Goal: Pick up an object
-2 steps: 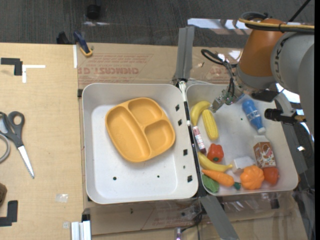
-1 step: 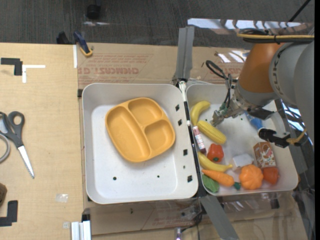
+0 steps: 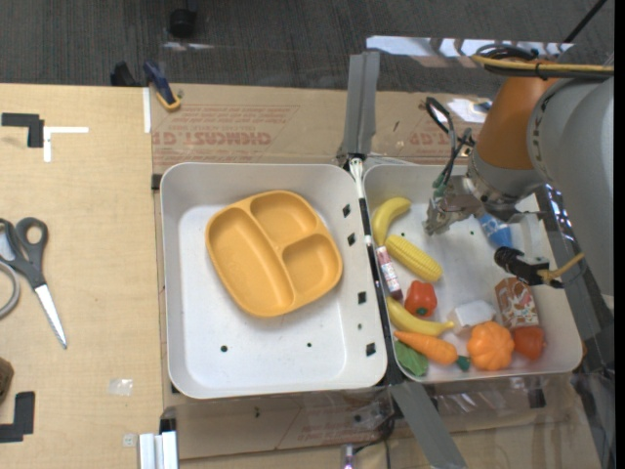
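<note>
Light wood covers the counter (image 3: 88, 262), where scissors (image 3: 37, 272) lie at the left. Next comes the left bin (image 3: 186, 360) with a yellow plate (image 3: 273, 252). Behind it, cardboard (image 3: 244, 125) has upside-down letters I cannot read. In the right bin (image 3: 562, 360) toy food waits: a banana (image 3: 389, 215), corn (image 3: 414, 258), an orange pumpkin (image 3: 490, 345). The gripper (image 3: 441, 215) hangs low above the bin floor near the banana, holding nothing. I think it is reaching; next it must drop onto one toy and squeeze.
</note>
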Controlling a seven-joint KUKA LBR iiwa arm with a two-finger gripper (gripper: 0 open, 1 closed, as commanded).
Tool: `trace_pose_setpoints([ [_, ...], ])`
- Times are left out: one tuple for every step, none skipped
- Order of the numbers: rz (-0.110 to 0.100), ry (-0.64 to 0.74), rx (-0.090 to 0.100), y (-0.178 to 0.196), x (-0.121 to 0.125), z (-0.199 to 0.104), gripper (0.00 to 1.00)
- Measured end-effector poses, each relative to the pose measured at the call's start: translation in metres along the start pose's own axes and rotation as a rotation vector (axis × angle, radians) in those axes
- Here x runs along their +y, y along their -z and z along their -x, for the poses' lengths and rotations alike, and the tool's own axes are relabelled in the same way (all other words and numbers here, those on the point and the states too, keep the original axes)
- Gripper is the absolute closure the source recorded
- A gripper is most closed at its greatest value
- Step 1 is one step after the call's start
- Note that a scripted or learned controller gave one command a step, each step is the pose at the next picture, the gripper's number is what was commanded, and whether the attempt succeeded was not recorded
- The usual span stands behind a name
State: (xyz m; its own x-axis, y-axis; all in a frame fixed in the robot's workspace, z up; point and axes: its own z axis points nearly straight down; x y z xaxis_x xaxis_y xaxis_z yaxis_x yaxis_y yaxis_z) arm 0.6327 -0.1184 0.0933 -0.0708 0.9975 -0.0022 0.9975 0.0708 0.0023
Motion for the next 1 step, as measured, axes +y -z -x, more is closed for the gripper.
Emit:
trace_pose_setpoints([
  [0.000, 0.000, 0.000, 0.0000, 0.0000, -0.0001, 0.00],
])
